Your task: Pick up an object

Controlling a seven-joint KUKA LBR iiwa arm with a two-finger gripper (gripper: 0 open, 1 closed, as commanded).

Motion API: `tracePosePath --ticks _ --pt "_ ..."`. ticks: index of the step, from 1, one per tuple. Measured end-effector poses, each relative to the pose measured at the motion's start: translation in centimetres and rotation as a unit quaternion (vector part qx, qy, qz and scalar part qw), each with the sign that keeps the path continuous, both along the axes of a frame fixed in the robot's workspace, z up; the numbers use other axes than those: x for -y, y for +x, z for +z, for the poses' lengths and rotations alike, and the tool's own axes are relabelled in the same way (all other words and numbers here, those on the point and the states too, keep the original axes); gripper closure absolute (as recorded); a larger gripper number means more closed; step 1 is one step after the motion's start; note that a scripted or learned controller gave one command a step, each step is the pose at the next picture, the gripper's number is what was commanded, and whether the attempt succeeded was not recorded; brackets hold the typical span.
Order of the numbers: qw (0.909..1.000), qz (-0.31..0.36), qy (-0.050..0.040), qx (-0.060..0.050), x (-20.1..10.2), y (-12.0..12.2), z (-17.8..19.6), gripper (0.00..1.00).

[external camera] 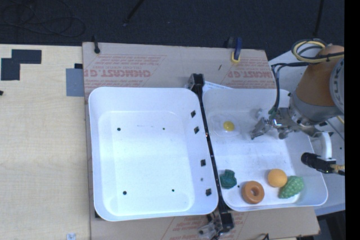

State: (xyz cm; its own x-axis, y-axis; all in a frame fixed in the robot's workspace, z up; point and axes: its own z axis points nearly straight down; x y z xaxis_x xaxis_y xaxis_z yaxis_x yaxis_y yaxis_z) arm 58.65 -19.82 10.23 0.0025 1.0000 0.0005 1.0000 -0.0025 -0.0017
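1. Two shallow white bins are lying side by side on a cardboard sheet (169, 64). The gripper (260, 127) is hanging over the right bin (264, 101), in its upper middle part, and it is reaching in from the right side.
2. The gripper's fingers (257, 131) are looking spread, and nothing is sitting between them.
3. A small yellow object (228, 126) is lying in the right bin just to the left of the gripper, apart from it. It is roundish, so I cannot tell a long axis or a direction.
4. Further down from the gripper, near the lower rim of the same bin, four things are resting: a dark green object (228, 179) at the lower left, an orange ring (253, 192), an orange ball (277, 177) and a light green bumpy object (291, 186), which is touching the ball.
5. The left bin (107, 104) is standing far to the left of the gripper, past a black divider (203, 137).
6. Cables (306, 49) are looping above the arm (318, 84), to the upper right of the gripper. Nothing is standing between the gripper and the yellow object.
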Motion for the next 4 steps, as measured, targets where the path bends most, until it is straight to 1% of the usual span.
tracePosePath --ticks 1,2,4 --pt "1.0 0.002 0.0002 0.0 -0.9 1.5 -1.6 0.0" --pt "1.0 0.001 0.0001 0.0 -0.9 1.5 -1.5 0.0" --pt "1.0 0.003 -0.0007 0.001 1.5 5.9 -1.4 0.0"
